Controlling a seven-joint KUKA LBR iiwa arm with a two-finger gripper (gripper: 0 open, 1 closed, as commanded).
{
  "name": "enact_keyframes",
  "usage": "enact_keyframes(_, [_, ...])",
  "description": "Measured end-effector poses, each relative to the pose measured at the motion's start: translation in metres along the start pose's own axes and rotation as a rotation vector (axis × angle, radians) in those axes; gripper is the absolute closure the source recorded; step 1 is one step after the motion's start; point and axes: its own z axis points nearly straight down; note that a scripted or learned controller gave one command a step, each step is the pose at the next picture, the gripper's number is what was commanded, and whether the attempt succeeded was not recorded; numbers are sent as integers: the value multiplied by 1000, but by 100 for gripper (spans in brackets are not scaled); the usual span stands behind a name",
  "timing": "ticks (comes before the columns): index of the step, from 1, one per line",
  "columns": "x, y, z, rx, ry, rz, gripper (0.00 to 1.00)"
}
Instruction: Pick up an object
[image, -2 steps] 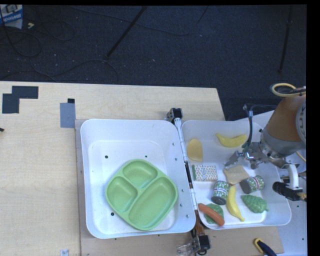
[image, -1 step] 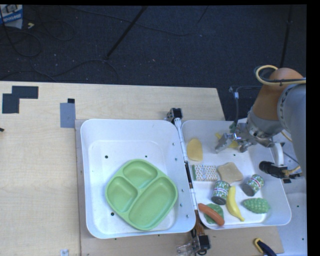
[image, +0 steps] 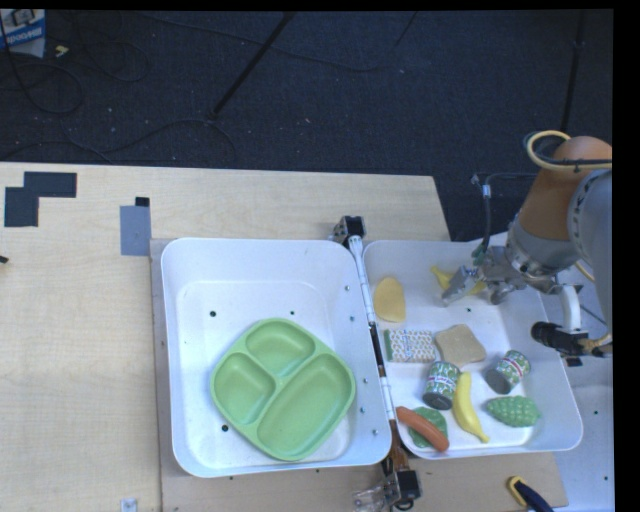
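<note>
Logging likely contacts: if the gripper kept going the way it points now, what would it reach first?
Probably the yellow piece just off the gripper tips; past it, the bin's bare floor. Height is unclear.

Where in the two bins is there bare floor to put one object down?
Left bin: bare floor along its far side and left side, around the green divided plate. Right bin: crowded near the front; small bare patch between the yellow chip and the gripper.

Two bins (image: 180, 300), one plate (image: 283, 388), two cans (image: 441, 383).
</note>
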Motion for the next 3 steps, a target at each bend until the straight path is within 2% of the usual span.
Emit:
enact_keyframes(1, [14,0,0,2,1,0,0])
enact_keyframes(2, [0,0,0,0,0,0,0])
enact_keyframes(3, [36,0,1,2,1,0,0])
